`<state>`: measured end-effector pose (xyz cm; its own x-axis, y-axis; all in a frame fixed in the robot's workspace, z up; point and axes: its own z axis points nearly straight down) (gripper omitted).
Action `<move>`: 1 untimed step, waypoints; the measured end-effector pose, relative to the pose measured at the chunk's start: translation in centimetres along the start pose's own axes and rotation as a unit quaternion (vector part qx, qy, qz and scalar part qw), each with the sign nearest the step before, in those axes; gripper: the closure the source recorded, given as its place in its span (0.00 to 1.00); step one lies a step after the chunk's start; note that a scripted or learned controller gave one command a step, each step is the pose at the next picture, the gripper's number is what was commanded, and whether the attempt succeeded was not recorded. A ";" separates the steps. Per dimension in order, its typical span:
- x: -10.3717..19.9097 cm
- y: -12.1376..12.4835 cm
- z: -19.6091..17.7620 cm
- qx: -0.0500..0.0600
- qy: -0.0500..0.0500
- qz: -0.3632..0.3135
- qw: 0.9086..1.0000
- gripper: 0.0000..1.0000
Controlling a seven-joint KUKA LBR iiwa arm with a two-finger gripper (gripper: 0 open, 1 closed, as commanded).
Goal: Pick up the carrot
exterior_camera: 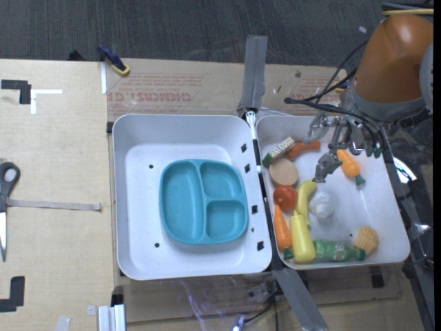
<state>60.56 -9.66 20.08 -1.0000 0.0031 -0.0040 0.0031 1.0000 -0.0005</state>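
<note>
Claw (337, 158) hanging over right bin (386, 250), fingers apart, clamping nothing. Carrot (349, 164) lying just right of fingertips, touching or nearly so; likely lining up for grasp. Second orange piece (282, 227) sitting well below-left, among crowded toys.

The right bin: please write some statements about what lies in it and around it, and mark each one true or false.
1. The teal divided plate lies in the left bin. True.
2. The green bottle lies along the near edge of the right bin. True.
3. The tool hangs above the left bin. False: it is over the far part of the right bin.
4. A small carrot lies just beside the tool. True.
5. The yellow mustard bottle stands on the plate. False: it lies in the right bin, beside a long carrot.
</note>
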 end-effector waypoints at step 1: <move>-2.2 -6.2 10.8 0.000 -0.001 -0.003 1.000 0.00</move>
<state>62.77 -15.85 9.34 -1.0000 -0.0024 -0.0051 -0.0024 1.0000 -0.0012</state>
